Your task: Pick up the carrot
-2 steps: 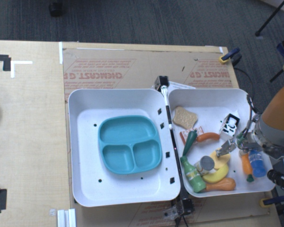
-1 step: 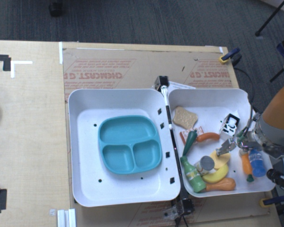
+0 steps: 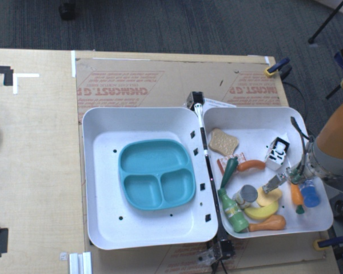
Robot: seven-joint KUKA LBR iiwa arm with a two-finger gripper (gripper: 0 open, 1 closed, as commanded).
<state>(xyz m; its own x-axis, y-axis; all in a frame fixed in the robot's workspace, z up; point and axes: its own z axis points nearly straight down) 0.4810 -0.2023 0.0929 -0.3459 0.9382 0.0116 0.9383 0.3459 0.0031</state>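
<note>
A small orange carrot (image 3: 297, 194) with a green end lies near the right wall of the right bin (image 3: 257, 119), beside a blue object (image 3: 311, 197). The gripper (image 3: 284, 179) reaches in from the right and hangs low over the bin, just up and left of the carrot. A metal part of it points down-left toward the banana (image 3: 263, 209). The arm's wrist hides part of the bin's right side. Nothing can be seen held.
The right bin also holds a bread slice (image 3: 223, 142), a green pepper (image 3: 228, 172), an orange-red sausage-like piece (image 3: 251, 165), a white box (image 3: 277, 152), a grey can (image 3: 247, 194), a green bottle (image 3: 232, 211) and a long orange vegetable (image 3: 268, 224). A teal divided plate (image 3: 156, 174) sits in the left bin.
</note>
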